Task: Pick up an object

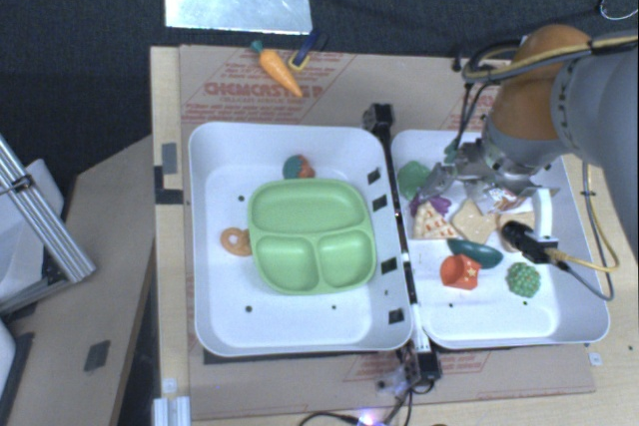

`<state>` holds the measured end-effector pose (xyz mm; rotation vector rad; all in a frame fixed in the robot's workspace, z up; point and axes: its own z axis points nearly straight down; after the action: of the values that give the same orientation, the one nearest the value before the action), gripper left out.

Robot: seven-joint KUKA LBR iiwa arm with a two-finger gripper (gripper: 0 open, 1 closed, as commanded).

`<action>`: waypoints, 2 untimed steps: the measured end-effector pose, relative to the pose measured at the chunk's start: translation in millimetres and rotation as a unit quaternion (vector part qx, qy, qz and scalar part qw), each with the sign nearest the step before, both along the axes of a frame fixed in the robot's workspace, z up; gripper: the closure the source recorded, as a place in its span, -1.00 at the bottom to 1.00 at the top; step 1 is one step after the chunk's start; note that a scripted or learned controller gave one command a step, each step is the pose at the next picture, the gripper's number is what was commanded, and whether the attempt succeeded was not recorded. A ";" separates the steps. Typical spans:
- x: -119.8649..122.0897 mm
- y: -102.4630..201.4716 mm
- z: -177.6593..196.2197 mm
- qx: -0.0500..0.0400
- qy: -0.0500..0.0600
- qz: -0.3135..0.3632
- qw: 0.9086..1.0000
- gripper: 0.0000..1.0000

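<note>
I see my end effector (446,183) low in the right bin (579,314), over the purple piece (431,212) and waffle wedge (432,225); its grip state I cannot tell; a green divided plate (310,234) sits in the left bin (215,314).

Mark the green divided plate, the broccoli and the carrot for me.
green divided plate (290,210): camera view, bare floor of its large upper compartment.
broccoli (523,279): camera view, middle of the floret head.
carrot (280,73): camera view, middle of the orange body.

Crowded right bin (579,319), roomier left.
Open floor around green tray (310,234); toys packed beside broccoli (522,278), red piece (460,270).
</note>
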<state>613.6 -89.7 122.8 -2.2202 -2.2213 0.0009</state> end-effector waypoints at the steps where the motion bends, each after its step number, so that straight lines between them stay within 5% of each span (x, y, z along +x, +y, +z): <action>1: 1.8 0.1 -37.4 -0.001 -0.003 0.000 1.000 -1.00; 2: 3.4 -0.3 -24.7 -0.001 -0.006 0.000 1.000 1.00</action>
<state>617.1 -90.0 98.1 -2.2275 -2.2284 -0.0094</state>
